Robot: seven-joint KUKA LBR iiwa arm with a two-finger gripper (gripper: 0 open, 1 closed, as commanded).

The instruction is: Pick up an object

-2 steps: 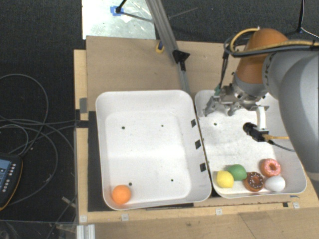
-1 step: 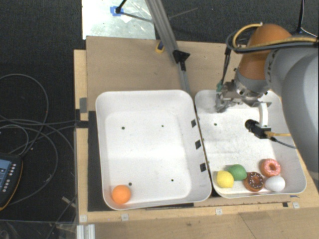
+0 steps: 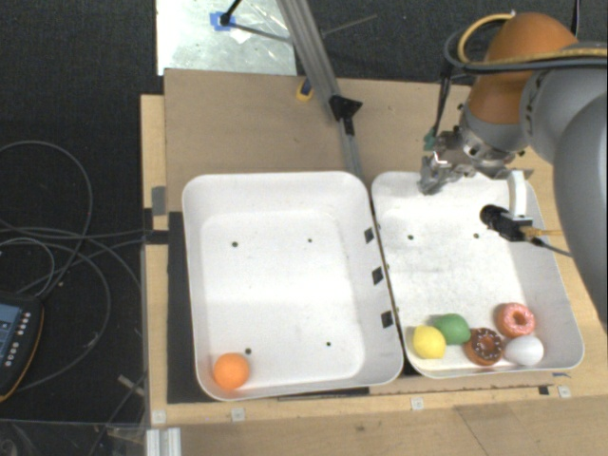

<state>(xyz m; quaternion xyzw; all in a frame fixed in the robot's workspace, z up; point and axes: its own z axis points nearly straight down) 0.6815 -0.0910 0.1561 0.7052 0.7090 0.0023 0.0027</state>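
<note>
Claw (image 3: pixel 435 180): over far edge of right bin (image 3: pixel 446 245), hanging from grey arm (image 3: pixel 560 112) w/ orange band; finger spread can't be told, nothing seen in its grip.

Right bin contents, all well apart from claw, clustered at near edge:
- yellow lemon-like fruit (image 3: pixel 428 342), almost straight below claw in view
- green piece (image 3: pixel 453 328), touching the yellow one, just right of it
- brown choc donut (image 3: pixel 484 347), further right
- pink donut (image 3: pixel 515 319), just behind the brown donut
- white egg-like ball (image 3: pixel 524 351), rightmost, beside both donuts

Left bin (image 3: pixel 275 198), to claw's left:
- orange ball (image 3: pixel 230 370), near-left corner, farthest item from claw.
</note>
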